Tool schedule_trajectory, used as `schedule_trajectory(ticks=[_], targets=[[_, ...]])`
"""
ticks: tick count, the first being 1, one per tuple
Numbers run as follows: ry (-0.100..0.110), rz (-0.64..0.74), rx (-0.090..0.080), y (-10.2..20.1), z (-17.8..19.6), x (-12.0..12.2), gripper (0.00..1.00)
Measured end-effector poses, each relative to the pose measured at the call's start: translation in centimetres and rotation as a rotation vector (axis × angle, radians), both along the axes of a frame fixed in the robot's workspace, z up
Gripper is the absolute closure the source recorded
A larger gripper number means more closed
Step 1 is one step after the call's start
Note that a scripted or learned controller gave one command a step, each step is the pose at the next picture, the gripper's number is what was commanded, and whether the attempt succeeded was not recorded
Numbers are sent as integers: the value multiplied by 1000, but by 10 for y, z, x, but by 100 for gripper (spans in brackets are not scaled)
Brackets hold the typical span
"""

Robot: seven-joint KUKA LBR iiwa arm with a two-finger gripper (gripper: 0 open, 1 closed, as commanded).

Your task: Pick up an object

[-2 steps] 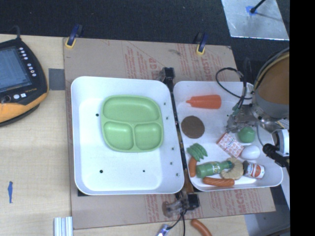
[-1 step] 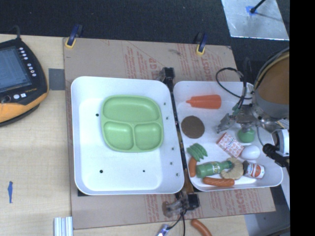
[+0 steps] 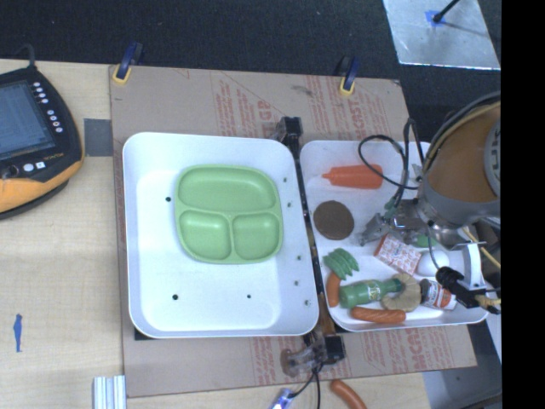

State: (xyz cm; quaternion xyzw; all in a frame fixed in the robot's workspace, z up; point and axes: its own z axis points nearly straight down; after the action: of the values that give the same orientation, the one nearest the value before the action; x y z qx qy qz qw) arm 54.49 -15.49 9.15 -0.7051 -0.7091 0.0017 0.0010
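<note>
The end effector [image 3: 385, 227] hangs low in the right bin [image 3: 313, 162], and I cannot tell its grip. The toy carrot [image 3: 352, 176] (likely light, hard, smooth) lies close by; grab its middle.

An orange and black control tablet [image 3: 34, 143] is lying at the bench's [image 3: 60, 271] left edge. A cardboard sheet [image 3: 255, 100] is sitting under both bins, with two blue-and-yellow clamps [image 3: 128, 60] gripping its far edge. A blue pen mark [image 3: 18, 331] is showing near the front left. A silvery square [image 3: 436, 17] is lying on the dark floor beyond.
</note>
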Motion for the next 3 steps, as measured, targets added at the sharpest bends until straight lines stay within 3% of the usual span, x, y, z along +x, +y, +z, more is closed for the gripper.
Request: schedule_trajectory(ticks=[1, 2, 3], targets=[[1, 5, -2, -1, 11, 0, 100], [1, 4, -2, -1, 10, 0, 0], [15, 0, 3, 13, -2, 108, 0]])
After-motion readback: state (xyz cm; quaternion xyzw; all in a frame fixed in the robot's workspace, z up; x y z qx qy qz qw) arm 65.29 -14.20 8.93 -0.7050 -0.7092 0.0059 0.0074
